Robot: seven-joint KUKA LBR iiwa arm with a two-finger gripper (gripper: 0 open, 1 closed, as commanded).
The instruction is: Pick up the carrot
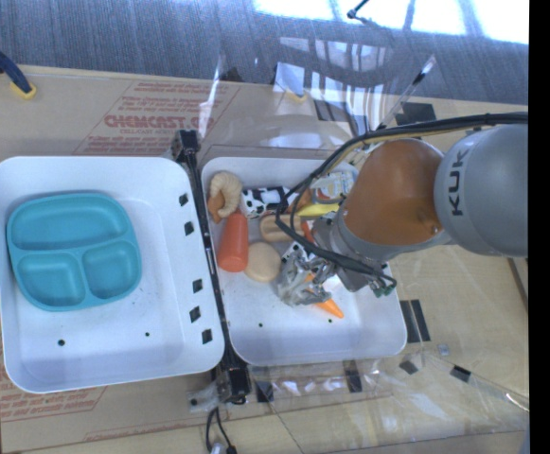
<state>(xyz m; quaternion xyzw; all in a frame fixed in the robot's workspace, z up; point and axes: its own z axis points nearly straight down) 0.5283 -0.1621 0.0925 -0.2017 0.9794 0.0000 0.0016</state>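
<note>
Camera view: claw (305, 287) low in right bin (256, 334) — touching carrot (330, 306); opening can't tell.

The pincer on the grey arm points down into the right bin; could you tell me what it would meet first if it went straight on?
Probably the small orange carrot lying just below the pincer on the shallow white right bin; depth is unclear.
</note>
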